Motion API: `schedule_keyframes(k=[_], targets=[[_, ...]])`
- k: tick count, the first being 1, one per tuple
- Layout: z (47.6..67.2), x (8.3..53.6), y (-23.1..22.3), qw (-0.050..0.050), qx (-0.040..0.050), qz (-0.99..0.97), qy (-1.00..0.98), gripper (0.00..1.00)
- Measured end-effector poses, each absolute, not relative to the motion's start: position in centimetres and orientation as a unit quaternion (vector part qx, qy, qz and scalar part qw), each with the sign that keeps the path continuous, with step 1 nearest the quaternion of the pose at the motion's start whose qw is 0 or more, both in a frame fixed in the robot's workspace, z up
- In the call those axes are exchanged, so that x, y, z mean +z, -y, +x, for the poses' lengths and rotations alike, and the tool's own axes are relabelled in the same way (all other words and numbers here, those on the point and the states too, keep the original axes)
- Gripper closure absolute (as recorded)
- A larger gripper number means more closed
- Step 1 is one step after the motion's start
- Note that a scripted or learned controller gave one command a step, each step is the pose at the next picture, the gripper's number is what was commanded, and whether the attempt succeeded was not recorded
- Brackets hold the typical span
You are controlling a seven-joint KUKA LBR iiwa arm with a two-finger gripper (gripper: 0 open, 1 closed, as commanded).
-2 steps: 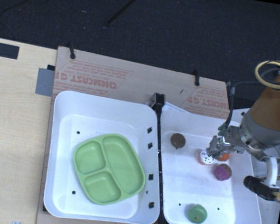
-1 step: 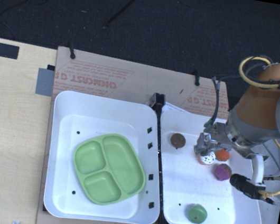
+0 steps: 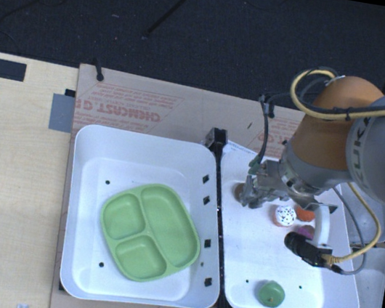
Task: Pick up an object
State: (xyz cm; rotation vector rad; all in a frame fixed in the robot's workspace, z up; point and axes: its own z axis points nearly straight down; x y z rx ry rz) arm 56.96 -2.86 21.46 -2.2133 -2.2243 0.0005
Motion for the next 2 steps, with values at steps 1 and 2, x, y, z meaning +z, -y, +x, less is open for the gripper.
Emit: schedule_keyframes(k=[1, 2], targets=[[56.9, 20.9, -2.5, 0.003, 0.001, -0.706, 0.709, 1.0], [55.2, 21.3, -7.8, 0.003, 0.0015, -0.705, 0.709, 1.0]])
